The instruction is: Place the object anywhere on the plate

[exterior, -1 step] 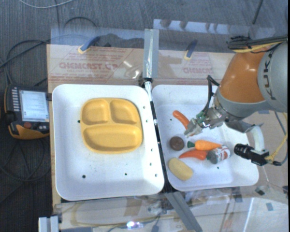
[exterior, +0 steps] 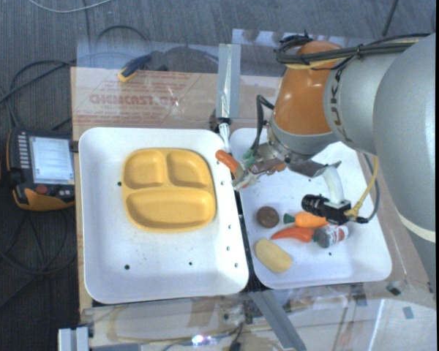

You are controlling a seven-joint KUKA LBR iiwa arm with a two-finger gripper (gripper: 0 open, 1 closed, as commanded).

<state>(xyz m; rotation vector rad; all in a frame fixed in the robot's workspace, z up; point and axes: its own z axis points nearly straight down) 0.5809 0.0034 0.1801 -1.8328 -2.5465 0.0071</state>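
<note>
At the near edge of the right bin (exterior: 366,269): a yellow potato (exterior: 273,255), a red pepper (exterior: 293,233), a brown disc (exterior: 268,216), a carrot (exterior: 309,219), all loose, not my concern.

Further in, my gripper (exterior: 241,170) sits over the wall between the bins. An orange sausage (exterior: 226,159) lies at my fingertips, seemingly pinched, though the grip looks shallow, at one end only.

Beyond, in the left bin (exterior: 102,269), the plate (exterior: 169,189), nothing on it yet.

Risks, my judgement: the sausage pivots and slips out during travel; it clips the wall; released early, it lands short of the plate or rolls off its rim.
</note>
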